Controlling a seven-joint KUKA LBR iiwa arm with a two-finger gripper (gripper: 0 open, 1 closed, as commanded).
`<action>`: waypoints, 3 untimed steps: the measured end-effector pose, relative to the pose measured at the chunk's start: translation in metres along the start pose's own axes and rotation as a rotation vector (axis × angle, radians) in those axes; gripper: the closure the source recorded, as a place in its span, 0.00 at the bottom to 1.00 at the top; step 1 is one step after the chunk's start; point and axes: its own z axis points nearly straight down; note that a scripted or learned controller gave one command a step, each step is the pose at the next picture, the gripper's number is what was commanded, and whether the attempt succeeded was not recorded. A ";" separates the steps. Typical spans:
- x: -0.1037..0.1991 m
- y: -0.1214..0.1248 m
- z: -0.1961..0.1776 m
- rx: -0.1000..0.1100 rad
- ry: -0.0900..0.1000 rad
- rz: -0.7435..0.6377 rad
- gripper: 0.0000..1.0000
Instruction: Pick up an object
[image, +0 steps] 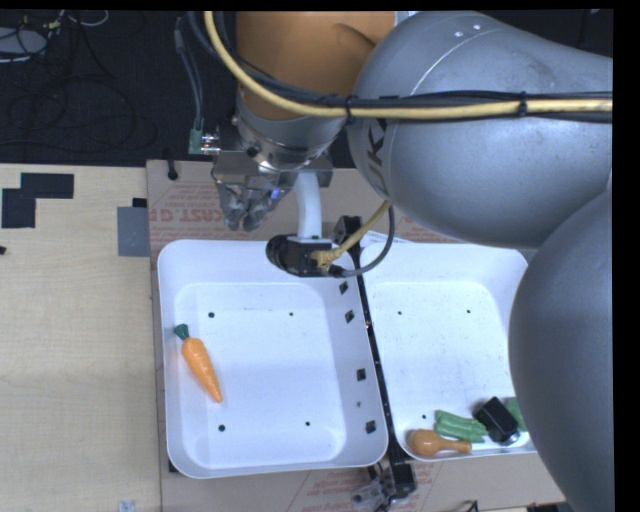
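- Tool (248, 208) up at 12 o'clock, above the left bin's (165, 400) far rim; fingers close together, nothing between them.
- Carrot (201, 367) lies at 9 o'clock in the left bin, well apart from tool.
- Pick not started: approach, grasp and lift all remain.

— What does the arm (480, 110) cover?

— The right bin (440, 300): its far right corner and right wall lie under the grey bulk, and the arm itself runs off the top and right edges.

— And the gripper (246, 208)?

— Above the left bin (250, 455), too dark and blurred to read.

— The things in the right bin's near corner?

— A green piece (514, 410) behind the black block (497, 420) is partly hidden by arm and block.
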 end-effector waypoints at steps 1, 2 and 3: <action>-0.022 -0.048 -0.016 -0.001 0.000 0.008 1.00; -0.002 0.004 -0.126 -0.017 0.004 0.001 1.00; -0.004 0.032 -0.057 0.003 -0.004 0.006 1.00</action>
